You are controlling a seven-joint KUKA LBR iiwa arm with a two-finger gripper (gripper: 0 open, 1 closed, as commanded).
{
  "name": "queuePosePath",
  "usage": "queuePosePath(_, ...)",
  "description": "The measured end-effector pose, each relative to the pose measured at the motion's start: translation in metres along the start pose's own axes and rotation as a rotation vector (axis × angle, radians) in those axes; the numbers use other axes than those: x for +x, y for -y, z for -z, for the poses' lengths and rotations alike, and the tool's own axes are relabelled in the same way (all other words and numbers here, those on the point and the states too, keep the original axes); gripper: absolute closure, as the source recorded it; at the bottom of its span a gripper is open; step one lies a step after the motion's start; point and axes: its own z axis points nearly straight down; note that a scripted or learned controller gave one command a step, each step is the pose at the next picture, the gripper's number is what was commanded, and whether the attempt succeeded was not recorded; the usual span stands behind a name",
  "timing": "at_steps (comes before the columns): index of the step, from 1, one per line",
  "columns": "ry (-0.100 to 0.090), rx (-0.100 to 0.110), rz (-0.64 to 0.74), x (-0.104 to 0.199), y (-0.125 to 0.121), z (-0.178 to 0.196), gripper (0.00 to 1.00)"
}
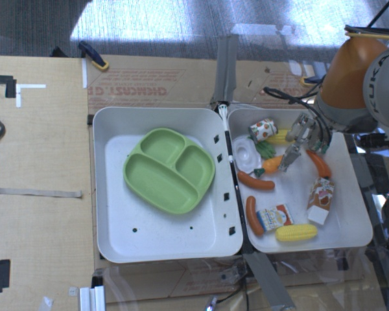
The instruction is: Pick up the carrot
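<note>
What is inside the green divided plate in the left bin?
The green plate shows three bare compartments, nothing lying in them. It rests on the floor of the left bin; the patch of floor under it is covered and cannot be seen.

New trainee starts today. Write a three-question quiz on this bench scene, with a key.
1. True or false: the green plate lies in the same bin as the carrot.
2. Which lies nearest the camera in the right bin? A) corn cob B) carrot C) ketchup bottle
3. Fill in: the gripper hangs just to the ___ of the carrot in the picture.

Key: 1 false, the plate is in the left bin. 2 A. 3 right.
</note>
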Motion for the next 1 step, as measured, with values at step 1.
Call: queuePosePath(1, -0.006, -0.006, -0.181, 0.0727, -0.0164, -0.0107, 0.00)
